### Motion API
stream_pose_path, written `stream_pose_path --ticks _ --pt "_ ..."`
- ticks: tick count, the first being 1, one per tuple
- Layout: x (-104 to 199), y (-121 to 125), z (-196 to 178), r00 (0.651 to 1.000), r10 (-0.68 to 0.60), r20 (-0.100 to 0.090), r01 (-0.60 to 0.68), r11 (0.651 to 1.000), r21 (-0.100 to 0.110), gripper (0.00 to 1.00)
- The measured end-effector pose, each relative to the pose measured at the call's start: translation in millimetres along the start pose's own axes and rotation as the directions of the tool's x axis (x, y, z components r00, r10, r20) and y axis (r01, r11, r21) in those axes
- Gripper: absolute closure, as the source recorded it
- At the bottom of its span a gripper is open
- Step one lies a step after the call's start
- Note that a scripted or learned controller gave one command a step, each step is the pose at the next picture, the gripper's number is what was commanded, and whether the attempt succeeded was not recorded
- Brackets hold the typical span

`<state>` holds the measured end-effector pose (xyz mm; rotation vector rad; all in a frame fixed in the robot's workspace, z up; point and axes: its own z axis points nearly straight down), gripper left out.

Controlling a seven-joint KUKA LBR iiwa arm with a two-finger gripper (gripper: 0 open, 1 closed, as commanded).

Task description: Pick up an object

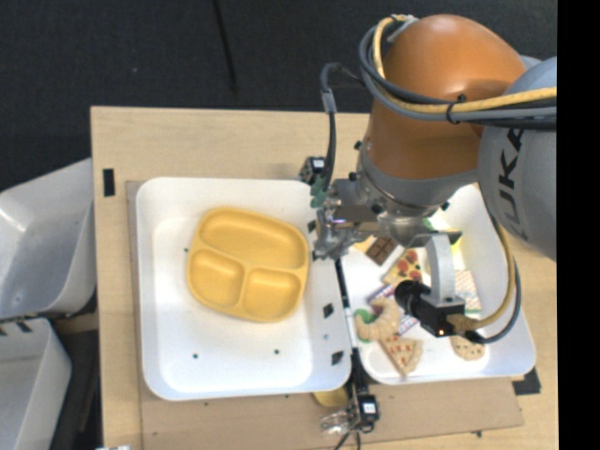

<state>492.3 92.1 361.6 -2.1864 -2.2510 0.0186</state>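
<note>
The gripper [328,234] is hanging low over the seam where the two bins are meeting. The bulky wrist is covering its tip, so I cannot tell whether the jaws are apart or together. I am not seeing any object held in it.

Just to the right of the gripper, a small brown block [380,248] is lying on the floor of the right bin [511,350]. It is the nearest thing on offer. A little farther out on that side, a heap of small items is crowding together, among them a pizza slice [401,352] and a biscuit [466,347] at the near edge. They are lying loose and overlapping, probably because they were tipped in. That is making any one of them awkward to take cleanly.

To the left of the gripper, a yellow divided plate [248,262] is lying flat and alone in the left bin [150,251], its near rim close to the gripper. It is wide and shallow, so only its edge is likely to be offering a grip.

The task is looking not yet done. With the gripper sitting over the divider, a pick is calling for a shift toward one bin, and the bin wall could be getting in the way.
</note>
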Motion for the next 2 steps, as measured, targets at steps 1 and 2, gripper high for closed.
stream_pose_path --ticks 1,2 --pt "0.3 0.7 -8.8 1.0 -0.015 0.002 0.015 1.0 0.004 1.0" --pt "0.5 1.4 -17.7 1.0 -0.028 0.004 0.028 1.0 0.008 1.0"
